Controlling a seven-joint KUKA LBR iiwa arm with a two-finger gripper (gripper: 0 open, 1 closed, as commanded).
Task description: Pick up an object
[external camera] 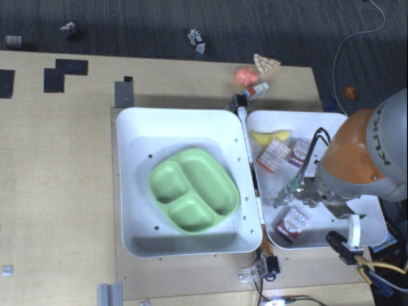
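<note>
The right bin (366,225) holds a yellow banana-like piece (271,136) at its far left. Next to it lies a red-and-white packet (274,155), with a darker packet (299,152) to its right. Another red-and-white packet (291,222) lies near the front wall. My gripper (292,194) hangs low in this bin, just above that front packet and below the upper packets. The grey arm with its orange band (347,155) covers the bin's right half. Nothing is seen held in the gripper.
The left bin (134,171) holds a green divided plate (193,188). Behind the bins lie a pink lump (246,76), a wedge-shaped toy (266,63) and a small bottle (255,92). Cables and a clip (268,266) sit at the bench's front edge.
</note>
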